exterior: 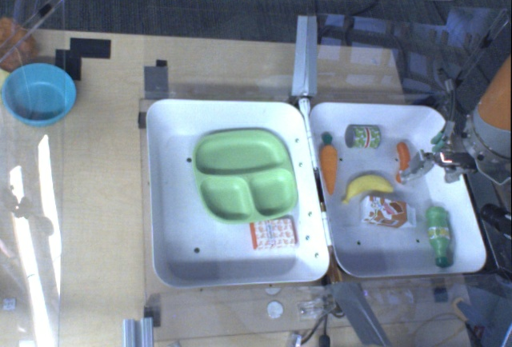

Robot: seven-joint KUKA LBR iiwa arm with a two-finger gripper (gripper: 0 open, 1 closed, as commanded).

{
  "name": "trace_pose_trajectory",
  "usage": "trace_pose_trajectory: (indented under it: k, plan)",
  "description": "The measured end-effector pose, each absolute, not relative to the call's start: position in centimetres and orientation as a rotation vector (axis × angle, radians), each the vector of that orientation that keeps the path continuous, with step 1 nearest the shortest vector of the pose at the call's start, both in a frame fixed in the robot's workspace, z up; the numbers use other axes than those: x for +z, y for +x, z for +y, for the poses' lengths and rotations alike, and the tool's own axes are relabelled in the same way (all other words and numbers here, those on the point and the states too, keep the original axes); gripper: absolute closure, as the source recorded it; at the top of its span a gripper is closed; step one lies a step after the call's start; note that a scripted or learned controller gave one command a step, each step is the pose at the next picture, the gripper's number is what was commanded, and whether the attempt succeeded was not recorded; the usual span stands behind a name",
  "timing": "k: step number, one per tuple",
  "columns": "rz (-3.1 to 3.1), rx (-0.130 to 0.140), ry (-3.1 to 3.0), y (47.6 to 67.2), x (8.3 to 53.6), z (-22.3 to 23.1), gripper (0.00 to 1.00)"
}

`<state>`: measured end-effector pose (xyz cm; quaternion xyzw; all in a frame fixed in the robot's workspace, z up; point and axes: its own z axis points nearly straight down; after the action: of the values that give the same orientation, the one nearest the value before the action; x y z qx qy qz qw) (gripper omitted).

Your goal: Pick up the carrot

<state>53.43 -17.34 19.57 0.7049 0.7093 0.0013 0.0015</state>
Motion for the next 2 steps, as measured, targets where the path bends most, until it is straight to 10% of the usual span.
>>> trace_pose_trajectory:
  k: [1,2]
  plan:
    - [2.342,0.005,2.088,62.6,14.8,-13.9,0.00]
    - [2.292,0.009,2.140,66.1,18.7,-5.2,0.00]
